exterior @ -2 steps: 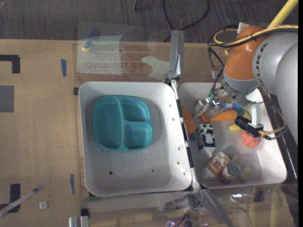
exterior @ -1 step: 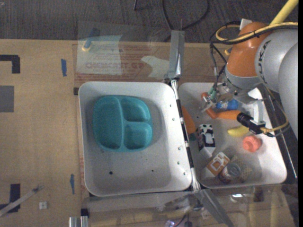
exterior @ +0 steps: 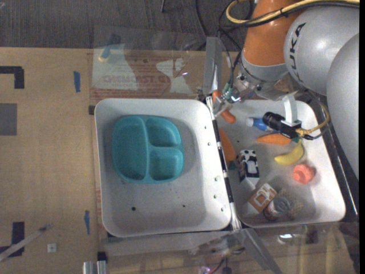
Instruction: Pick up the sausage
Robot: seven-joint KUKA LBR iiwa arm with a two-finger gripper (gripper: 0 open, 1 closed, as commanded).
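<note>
The sausage (exterior: 227, 145), a long orange-brown piece, lies along the left wall of the right bin (exterior: 333, 198), pointing toward the front. My gripper (exterior: 226, 99) hangs over that bin's back left corner, just behind the sausage's far end. A short orange stub (exterior: 228, 117) shows right under the gripper; I cannot tell whether it is held or lying on the bin floor. The grey arm with its orange band (exterior: 268, 21) comes in from the upper right and hides part of the bin's back edge.
The right bin also holds a carrot (exterior: 274, 140), a banana (exterior: 289, 156), a pink piece (exterior: 304, 173), a black-and-white toy (exterior: 248, 164), a blue-and-white tube (exterior: 256, 122) and a small box (exterior: 263, 198). A teal divided plate (exterior: 147, 148) lies in the left bin (exterior: 108, 210).
</note>
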